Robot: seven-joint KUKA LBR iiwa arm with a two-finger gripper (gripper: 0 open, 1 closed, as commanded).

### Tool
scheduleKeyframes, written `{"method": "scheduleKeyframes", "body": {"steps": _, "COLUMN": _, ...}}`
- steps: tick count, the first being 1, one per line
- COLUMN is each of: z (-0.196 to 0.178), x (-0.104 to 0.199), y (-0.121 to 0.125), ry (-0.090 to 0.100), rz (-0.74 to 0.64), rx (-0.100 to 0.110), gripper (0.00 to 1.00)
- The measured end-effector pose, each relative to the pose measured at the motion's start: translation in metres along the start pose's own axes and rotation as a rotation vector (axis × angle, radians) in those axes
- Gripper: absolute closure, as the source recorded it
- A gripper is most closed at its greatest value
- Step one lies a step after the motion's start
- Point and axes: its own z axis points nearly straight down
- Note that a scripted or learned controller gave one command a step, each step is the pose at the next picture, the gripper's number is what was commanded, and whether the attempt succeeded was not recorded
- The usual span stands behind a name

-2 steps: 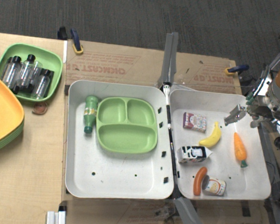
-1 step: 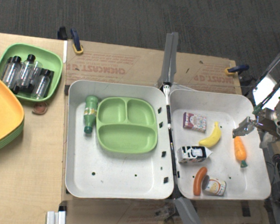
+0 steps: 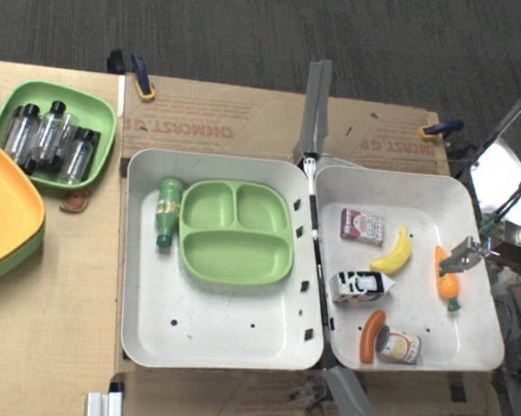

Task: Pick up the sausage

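Observation:
The sausage (image 3: 372, 335) is a short reddish-brown link lying near the front edge of the right bin (image 3: 424, 201), touching a small can (image 3: 400, 347) on its right. My gripper (image 3: 460, 259) reaches in from the right edge of the view. It hovers over the right side of that bin, right by the carrot (image 3: 447, 277), well behind and to the right of the sausage. Nothing shows between its fingers.
In the right bin also lie a banana (image 3: 396, 252), a pink carton (image 3: 362, 226) and a black-and-white milk carton (image 3: 360, 286). The left bin (image 3: 204, 334) holds a green divided plate (image 3: 236, 231) and a green bottle (image 3: 167, 211). Orange plates and a green tray of bottles stand at the far left.

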Motion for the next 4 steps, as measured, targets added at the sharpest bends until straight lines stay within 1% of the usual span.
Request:
{"method": "scheduleKeyframes", "body": {"steps": 1, "z": -0.016, "x": 0.035, "y": -0.01, "ry": -0.001, "rz": -0.013, "rx": -0.002, "gripper": 0.0}}
{"method": "scheduleKeyframes", "body": {"steps": 2, "z": -0.03, "x": 0.017, "y": -0.005, "ry": -0.002, "rz": -0.024, "rx": -0.002, "gripper": 0.0}}
{"method": "scheduleKeyframes", "body": {"steps": 3, "z": 0.016, "x": 0.055, "y": -0.016, "ry": -0.001, "rz": -0.026, "rx": 0.0, "gripper": 0.0}}
{"method": "scheduleKeyframes", "body": {"steps": 4, "z": 0.106, "x": 0.047, "y": -0.015, "ry": 0.0, "rz": -0.109, "rx": 0.001, "gripper": 0.0}}
